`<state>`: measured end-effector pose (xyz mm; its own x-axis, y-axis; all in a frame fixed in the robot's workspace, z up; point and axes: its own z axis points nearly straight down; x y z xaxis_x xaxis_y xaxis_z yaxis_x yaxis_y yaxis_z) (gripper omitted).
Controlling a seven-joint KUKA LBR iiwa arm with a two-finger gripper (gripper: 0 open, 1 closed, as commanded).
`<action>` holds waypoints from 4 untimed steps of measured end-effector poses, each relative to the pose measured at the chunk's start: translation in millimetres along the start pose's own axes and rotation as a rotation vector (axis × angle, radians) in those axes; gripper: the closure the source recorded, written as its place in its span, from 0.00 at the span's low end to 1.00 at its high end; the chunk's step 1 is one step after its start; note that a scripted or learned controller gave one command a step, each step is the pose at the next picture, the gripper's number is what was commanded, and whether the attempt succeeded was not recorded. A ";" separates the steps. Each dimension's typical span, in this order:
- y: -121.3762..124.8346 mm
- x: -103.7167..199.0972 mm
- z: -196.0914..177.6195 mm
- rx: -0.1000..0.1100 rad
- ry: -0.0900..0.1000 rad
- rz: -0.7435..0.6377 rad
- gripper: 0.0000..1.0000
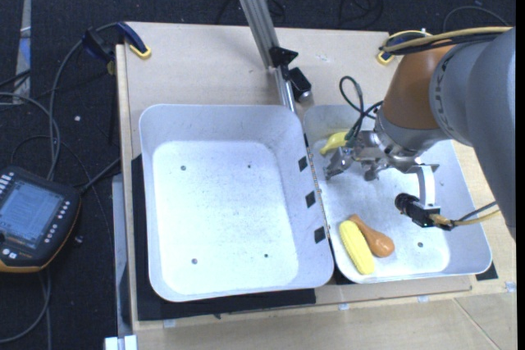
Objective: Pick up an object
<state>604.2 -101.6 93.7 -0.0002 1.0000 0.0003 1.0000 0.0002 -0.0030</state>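
In the right bin my gripper hangs low over the far left part of the floor, under the orange-banded wrist. A small yellow object lies just beyond it, close to the bin's far left corner and touching or nearly touching the gripper's body. At the bin's near edge a yellow oblong object lies against an orange pear-shaped one, both well apart from the gripper.
The left bin sits beside the right one, their rims meeting along a ridge with black clips. A slanted aluminium rail runs down to the far rim. Cables loop off the wrist over the right bin.
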 end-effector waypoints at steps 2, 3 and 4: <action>-1.0 -1.6 -74.1 -0.008 -0.001 0.000 1.00; 2.6 8.6 -127.9 -0.008 -0.001 -0.001 1.00; 3.0 8.6 -161.5 -0.006 -0.001 0.000 1.00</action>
<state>607.6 -93.0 255.1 -0.0002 1.0000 -0.0003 1.0000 0.0002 0.0028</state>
